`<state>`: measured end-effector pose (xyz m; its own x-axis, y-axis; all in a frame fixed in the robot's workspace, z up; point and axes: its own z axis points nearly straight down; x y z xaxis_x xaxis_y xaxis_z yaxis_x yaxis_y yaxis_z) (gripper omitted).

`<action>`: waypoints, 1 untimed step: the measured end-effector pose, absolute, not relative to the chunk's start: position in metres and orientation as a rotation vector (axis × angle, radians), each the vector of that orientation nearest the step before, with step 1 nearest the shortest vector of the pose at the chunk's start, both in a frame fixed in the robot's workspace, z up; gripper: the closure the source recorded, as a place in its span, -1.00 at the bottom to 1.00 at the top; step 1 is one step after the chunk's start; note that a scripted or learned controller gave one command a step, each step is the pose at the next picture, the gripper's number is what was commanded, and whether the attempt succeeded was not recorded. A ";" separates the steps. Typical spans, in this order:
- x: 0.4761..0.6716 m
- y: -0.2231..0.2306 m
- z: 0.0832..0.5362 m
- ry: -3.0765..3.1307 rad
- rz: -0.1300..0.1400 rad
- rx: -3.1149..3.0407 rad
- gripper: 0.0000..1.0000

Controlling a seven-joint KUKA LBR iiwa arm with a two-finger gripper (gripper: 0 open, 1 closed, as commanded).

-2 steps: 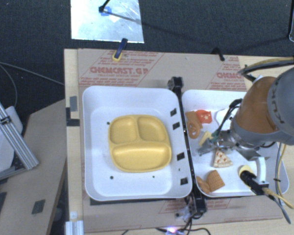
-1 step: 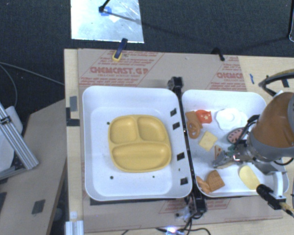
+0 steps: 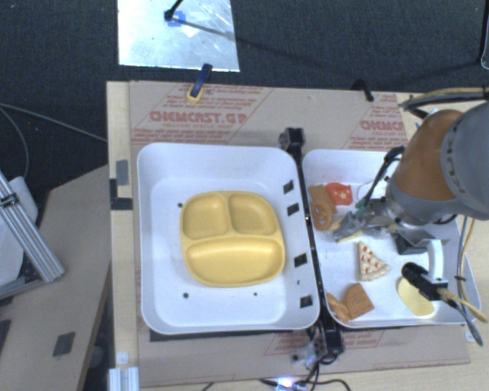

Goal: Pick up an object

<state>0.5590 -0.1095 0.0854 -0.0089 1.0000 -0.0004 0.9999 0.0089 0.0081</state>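
Note:
My gripper (image 3: pixel 348 229) reaches in from the right and sits low in the right bin (image 3: pixel 375 163), near its left side. Just left of and above it lies a round brown and orange piece (image 3: pixel 321 209), with a red piece (image 3: pixel 339 192) beside that. A pizza slice (image 3: pixel 372 262) lies just below and right of the gripper, apart from it. Nothing shows as held.
A brown cracker-like piece (image 3: pixel 354 301) lies at the right bin's front left. A pale yellow disc (image 3: pixel 416 301) rests at its front right. The left bin (image 3: pixel 159 218) holds a yellow compartment plate (image 3: pixel 231 239). A black divider clip (image 3: pixel 293 141) joins the bins.

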 end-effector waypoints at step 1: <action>0.483 -0.106 0.084 2.224 -0.004 2.227 -1.00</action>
<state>0.4828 -0.1059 0.0836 0.0011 1.0000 0.0023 1.0000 -0.0011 -0.0060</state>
